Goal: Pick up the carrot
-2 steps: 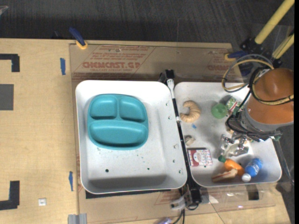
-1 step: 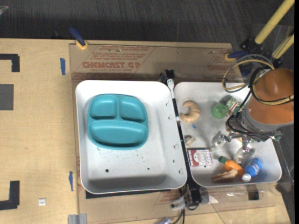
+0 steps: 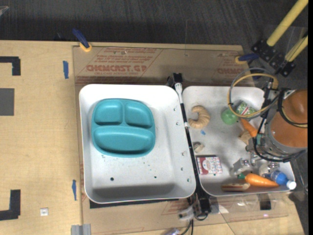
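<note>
Two shallow white plastic bins are sitting side by side: the left bin (image 3: 98,180) is holding one teal three-compartment plate (image 3: 123,127). One smooth tapered orange carrot (image 3: 260,180) is lying near the right bin's (image 3: 215,94) front edge, below the gripper (image 3: 250,156), beside one pale curled croissant-shaped toy (image 3: 199,116) and one small red-and-white card (image 3: 209,165).

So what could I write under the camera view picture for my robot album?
Robot arm's pincer hovers over the right bin, near the carrot; a teal plate waits in the left bin.
</note>
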You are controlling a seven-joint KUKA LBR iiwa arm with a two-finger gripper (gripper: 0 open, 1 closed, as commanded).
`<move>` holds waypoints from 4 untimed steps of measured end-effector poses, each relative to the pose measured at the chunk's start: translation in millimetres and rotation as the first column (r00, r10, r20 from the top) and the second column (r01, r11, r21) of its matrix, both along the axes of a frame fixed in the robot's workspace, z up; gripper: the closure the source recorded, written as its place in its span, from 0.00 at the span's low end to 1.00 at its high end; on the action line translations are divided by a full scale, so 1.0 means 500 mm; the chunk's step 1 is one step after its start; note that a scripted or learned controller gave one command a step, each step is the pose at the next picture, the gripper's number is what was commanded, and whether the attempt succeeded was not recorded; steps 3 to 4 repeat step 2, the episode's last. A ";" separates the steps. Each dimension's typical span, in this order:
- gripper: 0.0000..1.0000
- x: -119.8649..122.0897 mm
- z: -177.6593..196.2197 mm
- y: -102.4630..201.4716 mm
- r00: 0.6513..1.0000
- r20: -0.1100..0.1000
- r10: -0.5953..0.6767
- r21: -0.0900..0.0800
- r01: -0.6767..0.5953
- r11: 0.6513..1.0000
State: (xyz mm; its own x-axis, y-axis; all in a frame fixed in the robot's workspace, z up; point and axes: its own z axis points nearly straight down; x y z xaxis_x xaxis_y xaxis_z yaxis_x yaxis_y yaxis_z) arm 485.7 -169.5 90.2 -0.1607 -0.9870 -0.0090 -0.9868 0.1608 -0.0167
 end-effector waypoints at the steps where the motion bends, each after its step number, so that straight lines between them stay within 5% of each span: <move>1: 0.00 0.154 -0.002 -0.063 1.000 -0.003 -0.020 -0.002 0.020 1.000; 2: 1.00 0.160 0.024 -0.059 1.000 0.006 -0.026 0.004 0.026 1.000; 4: 1.00 0.160 0.024 -0.059 1.000 0.006 -0.026 0.004 0.026 1.000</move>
